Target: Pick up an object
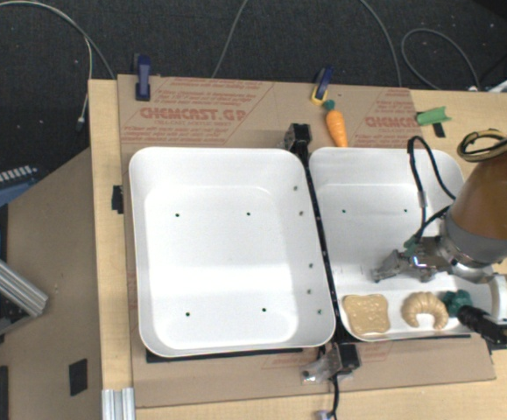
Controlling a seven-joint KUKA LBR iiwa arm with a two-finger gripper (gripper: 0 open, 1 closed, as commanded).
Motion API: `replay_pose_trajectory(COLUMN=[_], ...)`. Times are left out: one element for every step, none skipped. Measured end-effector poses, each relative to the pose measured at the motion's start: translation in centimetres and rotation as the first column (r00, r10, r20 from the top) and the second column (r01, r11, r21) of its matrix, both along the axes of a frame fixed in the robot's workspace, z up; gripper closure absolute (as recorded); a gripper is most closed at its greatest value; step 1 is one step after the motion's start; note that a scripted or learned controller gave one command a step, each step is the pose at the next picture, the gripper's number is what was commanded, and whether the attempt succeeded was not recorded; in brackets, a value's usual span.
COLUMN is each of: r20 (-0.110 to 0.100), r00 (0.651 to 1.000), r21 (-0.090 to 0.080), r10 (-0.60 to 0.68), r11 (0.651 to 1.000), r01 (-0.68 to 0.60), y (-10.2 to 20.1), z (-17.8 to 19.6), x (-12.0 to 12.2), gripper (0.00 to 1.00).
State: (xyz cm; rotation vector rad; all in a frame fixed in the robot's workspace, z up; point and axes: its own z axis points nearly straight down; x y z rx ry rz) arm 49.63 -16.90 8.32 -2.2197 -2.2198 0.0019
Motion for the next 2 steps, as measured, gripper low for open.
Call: replay_pose_trajectory(r20=[0.004,0.008], r00=[1.0,1.0], r21=[-0.001,-0.002], r10=[0.0,0.0], r11=[1.0,1.0], r01=[0.0,0.0], y=[0.0,-0.8], z=[1.2,7.3], x=[0.1,0.4], gripper=[1.0,1.0])
